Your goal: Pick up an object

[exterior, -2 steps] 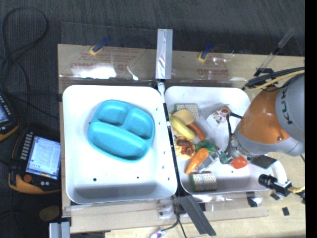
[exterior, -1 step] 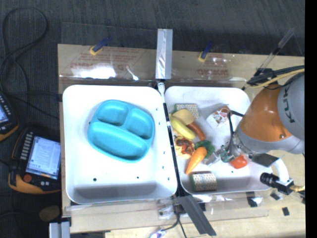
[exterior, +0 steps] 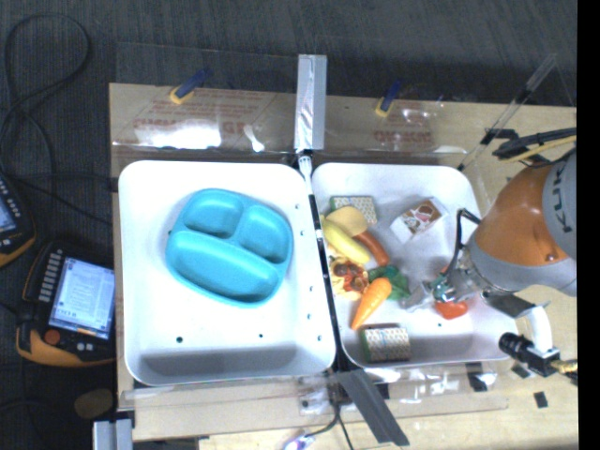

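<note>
A: Where is the end effector [exterior: 448,292] in the camera view?

B: Low in the right bin [exterior: 469,340], toward its right side, under the grey arm [exterior: 530,242] with its orange band. It sits right over a small red-orange object [exterior: 453,308], with something green just at its left.

A: Is it gripping that object?

B: I cannot tell. The wrist hides most of it, so how far it is parted is unclear, and whether it touches the red piece is unclear too.

A: What else lies in that bin?

B: A cluster left of centre: a yellow banana [exterior: 343,236], a carrot [exterior: 371,302] slanting below it with green leaves [exterior: 389,277] at its top, and a small patterned box [exterior: 355,205] near the back wall. A white-and-brown carton [exterior: 418,218] lies apart at the back, and a grey textured block [exterior: 386,342] sits at the front wall.

A: And the left bin [exterior: 141,251]?

B: It holds a blue divided plate [exterior: 231,243], roughly central, on the tabletop [exterior: 131,111] side by side with the other.
</note>
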Motion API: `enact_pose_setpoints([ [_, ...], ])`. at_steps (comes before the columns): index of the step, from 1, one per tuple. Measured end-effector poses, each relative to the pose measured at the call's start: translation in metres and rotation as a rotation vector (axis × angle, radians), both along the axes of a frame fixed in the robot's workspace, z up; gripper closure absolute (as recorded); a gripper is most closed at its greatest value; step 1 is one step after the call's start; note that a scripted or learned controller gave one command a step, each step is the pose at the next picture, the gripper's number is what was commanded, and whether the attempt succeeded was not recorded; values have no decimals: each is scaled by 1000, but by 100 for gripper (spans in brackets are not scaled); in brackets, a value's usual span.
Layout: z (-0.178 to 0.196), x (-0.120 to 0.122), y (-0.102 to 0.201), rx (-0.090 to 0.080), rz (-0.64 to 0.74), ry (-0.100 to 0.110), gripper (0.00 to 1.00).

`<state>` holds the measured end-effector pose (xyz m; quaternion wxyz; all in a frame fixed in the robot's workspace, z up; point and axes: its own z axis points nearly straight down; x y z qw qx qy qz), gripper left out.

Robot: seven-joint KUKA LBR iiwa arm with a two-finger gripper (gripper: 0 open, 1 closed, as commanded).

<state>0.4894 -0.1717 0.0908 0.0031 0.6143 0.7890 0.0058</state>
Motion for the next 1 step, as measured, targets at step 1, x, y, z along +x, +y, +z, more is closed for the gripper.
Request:
enact_pose_setpoints([
  [1,0,19,36,-10,-352,0,100],
])
